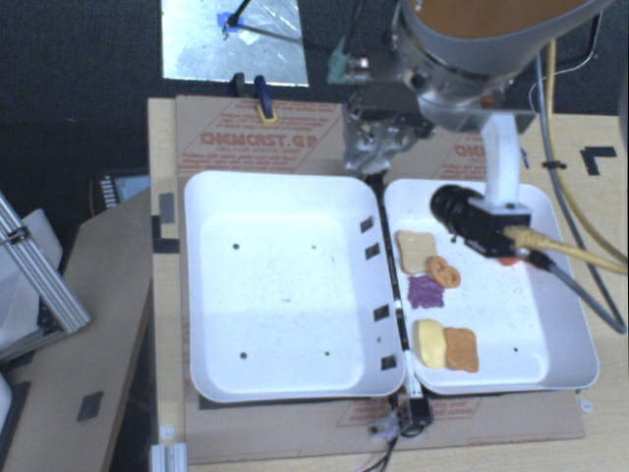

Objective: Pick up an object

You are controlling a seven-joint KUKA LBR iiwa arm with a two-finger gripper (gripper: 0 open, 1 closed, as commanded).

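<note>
The right bin (560, 332) holds several small items along its left side. A tan toast slice (415, 249) lies farthest back, with an orange pretzel (443, 272) and a purple piece (426, 291) just in front of it. Nearer the front sit a yellow block (430, 342) and an orange-brown block (462, 349), side by side. A small red item (508, 260) peeks out from under a black cylinder. My gripper (372, 163) hangs over the far rim where the two bins meet, behind the toast and apart from every item. Nothing shows in its grasp.
The left bin (197, 293) stands next to the right one. A black cylinder on a white bracket (477, 221), with a yellow cable, hangs from the arm over the back of the right bin. A silver sheet (234, 28) lies behind the bench.
</note>
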